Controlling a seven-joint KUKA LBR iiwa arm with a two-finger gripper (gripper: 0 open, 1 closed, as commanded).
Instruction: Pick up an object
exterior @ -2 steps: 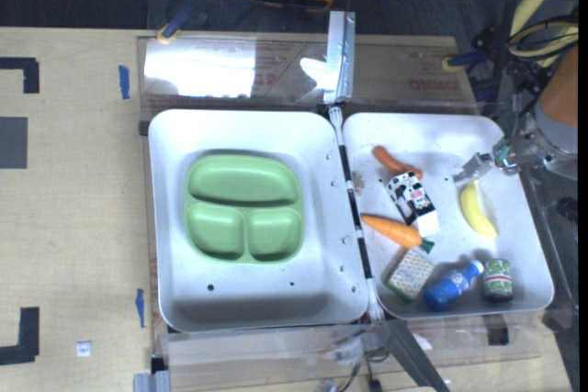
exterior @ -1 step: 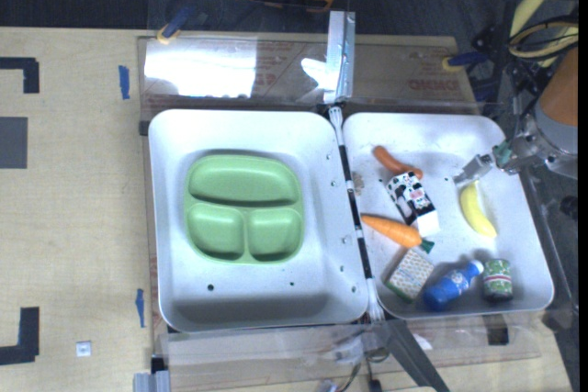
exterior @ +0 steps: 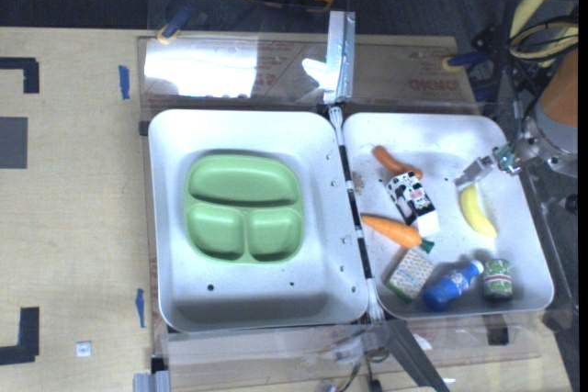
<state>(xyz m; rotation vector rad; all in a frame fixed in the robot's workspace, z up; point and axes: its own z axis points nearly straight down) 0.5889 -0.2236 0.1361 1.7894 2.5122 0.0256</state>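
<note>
The right bin (exterior: pixel 542 289) holds several small objects. A yellow banana (exterior: pixel 477 212) lies near its right wall. A cow-patterned milk carton (exterior: pixel 411 196) sits mid-bin, with a brown sausage (exterior: pixel 394 161) behind it and an orange carrot (exterior: pixel 391 230) in front. Along the front lie a speckled box (exterior: pixel 409 271), a blue bottle (exterior: pixel 453 283) and a green can (exterior: pixel 497 278). My gripper (exterior: pixel 490 164) hangs over the bin's right side, just behind the banana's far end, with nothing seen held in it.
The left bin (exterior: pixel 165 225) holds a green divided plate (exterior: pixel 244 205). A metal divider (exterior: pixel 354 216) separates the bins. The arm's orange band (exterior: pixel 562 92) is at the right edge. A clear panel (exterior: pixel 239 60) stands behind the bins.
</note>
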